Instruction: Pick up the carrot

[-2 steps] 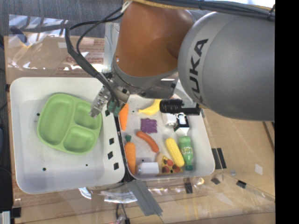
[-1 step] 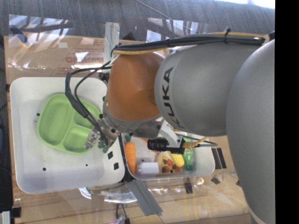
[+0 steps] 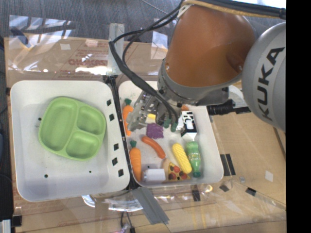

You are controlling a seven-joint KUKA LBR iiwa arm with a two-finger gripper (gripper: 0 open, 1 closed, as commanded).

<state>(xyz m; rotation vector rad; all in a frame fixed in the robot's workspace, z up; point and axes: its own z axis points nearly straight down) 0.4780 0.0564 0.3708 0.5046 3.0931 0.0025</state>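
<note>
clearly the arm (image 3: 214, 52) has its bulky orange wrist section hanging over the upper part of the right bin (image 3: 214, 144), presumably so the tool (image 3: 150, 114) can work among the toys from above. the tool sits low in the bin's upper left area, just beside a purple toy (image 3: 155, 130), and it is too cluttered with cables and dark parts to read; i cannot tell its state, and nothing is plainly held in it.

two carrot-like pieces lie along the bin's left wall: one carrot (image 3: 135, 162) near the lower left corner, lying free with its green top pointing up the picture, and a second orange piece (image 3: 127, 114) higher up, close to the tool. which one the program aims at is a guess, though the upper one is nearer.

a corn cob (image 3: 181, 158), a green bottle (image 3: 193, 157) and an orange-red sausage shape (image 3: 153, 146) fill the bin's lower half. the left bin (image 3: 24, 144) carries a green divided plate (image 3: 73, 128). the wrist hides the right bin's far end.
</note>
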